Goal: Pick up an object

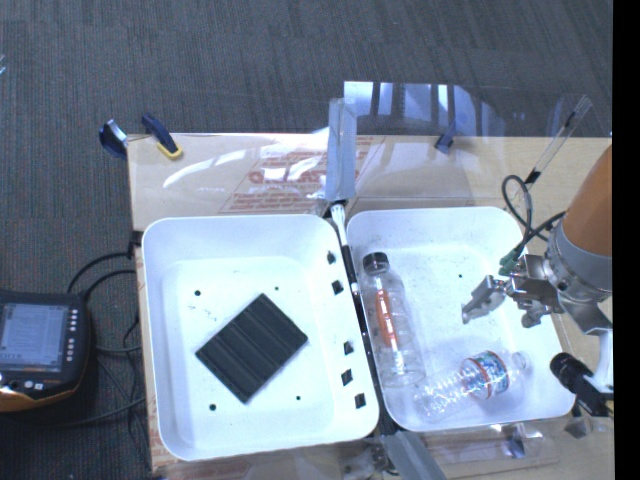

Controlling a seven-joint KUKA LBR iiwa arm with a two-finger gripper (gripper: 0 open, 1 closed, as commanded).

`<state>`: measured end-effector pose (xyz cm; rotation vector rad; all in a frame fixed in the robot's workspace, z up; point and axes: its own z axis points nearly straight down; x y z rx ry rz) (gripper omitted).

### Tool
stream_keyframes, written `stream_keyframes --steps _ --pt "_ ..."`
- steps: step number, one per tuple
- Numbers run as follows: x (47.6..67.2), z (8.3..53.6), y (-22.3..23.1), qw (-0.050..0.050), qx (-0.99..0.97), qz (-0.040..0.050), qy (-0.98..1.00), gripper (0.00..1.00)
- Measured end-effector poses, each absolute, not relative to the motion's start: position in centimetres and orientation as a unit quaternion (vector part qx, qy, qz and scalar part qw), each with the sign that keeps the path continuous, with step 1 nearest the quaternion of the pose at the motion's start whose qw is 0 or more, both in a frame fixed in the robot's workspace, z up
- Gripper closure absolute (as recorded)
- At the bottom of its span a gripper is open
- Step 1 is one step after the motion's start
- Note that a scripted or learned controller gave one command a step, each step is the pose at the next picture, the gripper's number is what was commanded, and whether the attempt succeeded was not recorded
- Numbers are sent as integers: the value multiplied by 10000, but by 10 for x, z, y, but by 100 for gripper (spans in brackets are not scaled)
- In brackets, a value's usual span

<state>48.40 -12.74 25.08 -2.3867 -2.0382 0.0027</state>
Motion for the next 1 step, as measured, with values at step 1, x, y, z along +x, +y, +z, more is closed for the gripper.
stream_keyframes --steps 1 --pt "475 92 -146 33 -6610 7 -7504 0"
